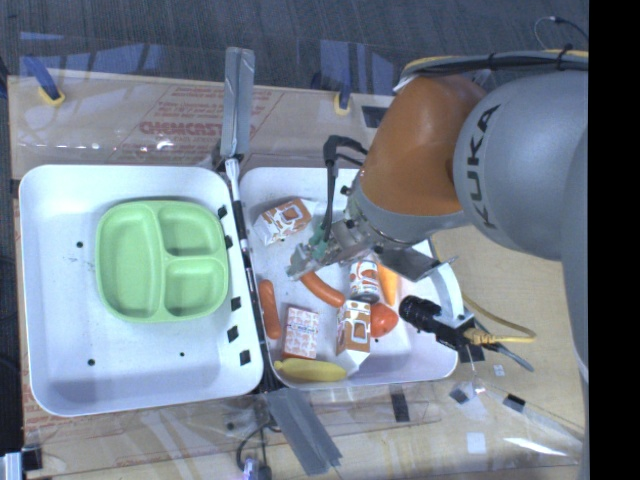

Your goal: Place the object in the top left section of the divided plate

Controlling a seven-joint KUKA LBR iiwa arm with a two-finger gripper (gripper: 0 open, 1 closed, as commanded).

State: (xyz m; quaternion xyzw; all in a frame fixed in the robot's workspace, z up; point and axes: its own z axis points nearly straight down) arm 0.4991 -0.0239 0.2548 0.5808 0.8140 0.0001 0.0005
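Observation:
A light green divided plate (163,259) lies in the left bin (60,368), all three of its sections bare. My gripper (322,253) hangs low over the middle of the right bin (435,368), just above an orange sausage (322,288). The big grey and orange wrist hides most of the bin's right side. Around the gripper lie toy foods: a small orange and white carton (282,221), a can (364,280), a second carton (353,327), a patterned box (301,332), a banana (311,371), a red piece (383,320) and another sausage (269,308).
A grey divider bar (236,108) runs between the two bins. A black cable and connector (437,321) hang over the right bin's lower right rim. Bare floor shows in the left bin around the plate.

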